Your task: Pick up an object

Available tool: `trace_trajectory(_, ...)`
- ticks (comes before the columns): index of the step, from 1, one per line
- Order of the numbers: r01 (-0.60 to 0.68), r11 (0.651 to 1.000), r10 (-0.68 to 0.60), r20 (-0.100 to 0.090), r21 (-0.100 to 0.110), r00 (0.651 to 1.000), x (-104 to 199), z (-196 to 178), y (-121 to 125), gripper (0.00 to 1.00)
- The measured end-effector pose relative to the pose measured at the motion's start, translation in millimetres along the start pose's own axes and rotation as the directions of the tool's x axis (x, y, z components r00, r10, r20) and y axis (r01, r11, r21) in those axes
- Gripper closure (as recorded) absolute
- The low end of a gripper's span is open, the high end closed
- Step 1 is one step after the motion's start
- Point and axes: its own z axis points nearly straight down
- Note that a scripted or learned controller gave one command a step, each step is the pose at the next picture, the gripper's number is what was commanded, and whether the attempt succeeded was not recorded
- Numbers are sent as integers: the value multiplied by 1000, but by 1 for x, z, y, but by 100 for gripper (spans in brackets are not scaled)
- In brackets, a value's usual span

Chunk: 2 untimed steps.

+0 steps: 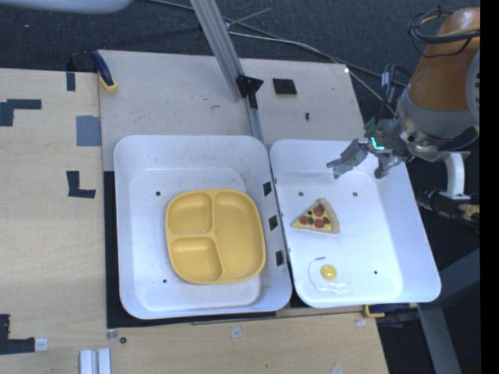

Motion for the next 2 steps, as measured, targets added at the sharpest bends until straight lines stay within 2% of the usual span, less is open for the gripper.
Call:
trace_trajectory(1,0,1000,0,0,-1,1000,0,-1,0,0)
trace_trajectory(2,-1,1000,1,0,4,1000,0,63,-4,0)
